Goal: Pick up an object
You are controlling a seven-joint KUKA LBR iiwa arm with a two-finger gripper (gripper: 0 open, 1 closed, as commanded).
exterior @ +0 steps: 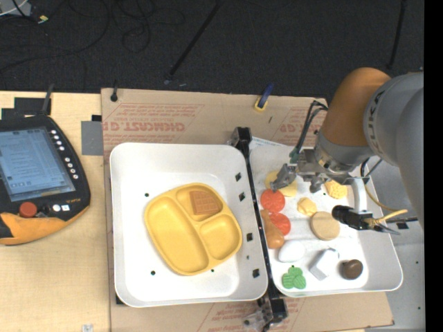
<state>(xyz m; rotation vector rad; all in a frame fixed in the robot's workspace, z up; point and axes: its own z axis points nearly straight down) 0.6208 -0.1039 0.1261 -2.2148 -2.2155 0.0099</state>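
Observation:
My gripper (304,177) hangs low over the upper part of the right bin (387,272), its fingers apart and nothing between them. A small yellow piece (281,180) lies right beside its left finger. Just below are another yellow piece (306,205), a ridged yellow piece (337,189), two red tomatoes (273,200) (279,223) and a tan round bun (324,225). Further toward the front lie an orange piece (275,238), a white egg shape (291,252), a green cluster (294,278), a grey block (319,263) and a brown ball (351,269).
The left bin (131,178) holds a yellow divided plate (169,237) with a brown square waffle (203,202) in its top compartment. A black divider (250,192) separates the bins. A teach pendant (38,178) lies on the bench at the far left.

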